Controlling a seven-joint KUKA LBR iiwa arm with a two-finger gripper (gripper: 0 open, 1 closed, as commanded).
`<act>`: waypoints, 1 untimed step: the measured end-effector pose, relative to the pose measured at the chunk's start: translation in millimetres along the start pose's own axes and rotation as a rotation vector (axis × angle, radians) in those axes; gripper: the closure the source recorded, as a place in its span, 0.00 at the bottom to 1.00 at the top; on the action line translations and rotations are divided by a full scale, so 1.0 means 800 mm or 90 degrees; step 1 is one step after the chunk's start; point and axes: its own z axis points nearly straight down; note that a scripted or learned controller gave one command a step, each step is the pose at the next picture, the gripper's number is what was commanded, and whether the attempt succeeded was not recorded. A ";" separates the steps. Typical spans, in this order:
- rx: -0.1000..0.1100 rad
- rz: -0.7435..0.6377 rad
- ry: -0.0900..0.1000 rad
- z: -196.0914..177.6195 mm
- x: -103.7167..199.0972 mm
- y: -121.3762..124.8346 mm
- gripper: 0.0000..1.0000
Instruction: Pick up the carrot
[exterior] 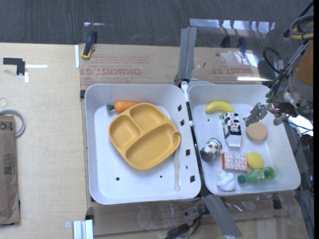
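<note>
In the camera view the carrot [124, 105] lies in the left bin [97, 148], close to its far-left corner, green top pointing at the left wall and orange body resting against the far rim of the yellow divided plate [143, 135]. The gripper [258, 113] hangs over the right bin [285, 148], toward its far-right side, just beside the round tan cookie [256, 132] and near the small milk carton [232, 129] — well apart from the carrot, with the central divider between them. Its jaws look parted and nothing sits between them. The step in hand is the approach, I judge: cross to the left bin, line the fingers across the carrot's short axis, and come down on the side away from the plate — a finger landing on that raised rim would likely spoil the closure.
</note>
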 end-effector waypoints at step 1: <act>0.000 -0.008 0.001 0.114 0.042 -0.061 0.00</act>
